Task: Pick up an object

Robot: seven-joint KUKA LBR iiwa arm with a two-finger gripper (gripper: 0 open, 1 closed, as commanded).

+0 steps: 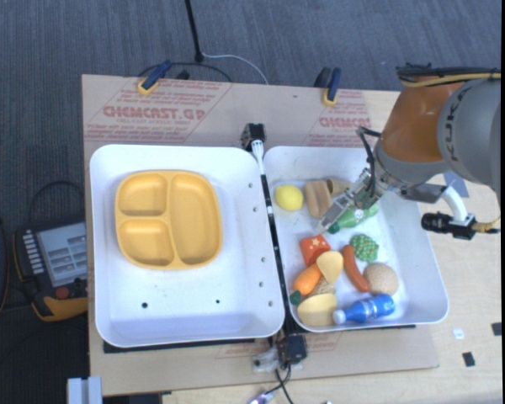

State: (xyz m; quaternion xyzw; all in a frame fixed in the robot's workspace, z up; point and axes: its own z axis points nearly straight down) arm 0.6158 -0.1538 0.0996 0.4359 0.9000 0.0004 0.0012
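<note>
- Over on the left, the white bin [109,310] holds a yellow divided plate [168,219] with three compartments, sitting toward the bin's far-left part.
- Right bin [421,268] is crowded: a yellow lemon [289,198] near the dividing wall, a tan bread piece [318,197] just beside it, an orange-red piece [314,247], a pale pear-like piece [330,267], a red sausage [354,268], a green bumpy thing [364,247], a brown potato [380,279], a blue bottle [366,310] along the near wall, a cream lump [317,309] next to it.
- My pincer [350,207] hangs low over the right bin's far half, arm reaching in from the right.
- A green object [356,217] lies right at my fingertips, touching or nearly so.
- Whether I am clenched, released or gripping it, I cannot tell.
</note>
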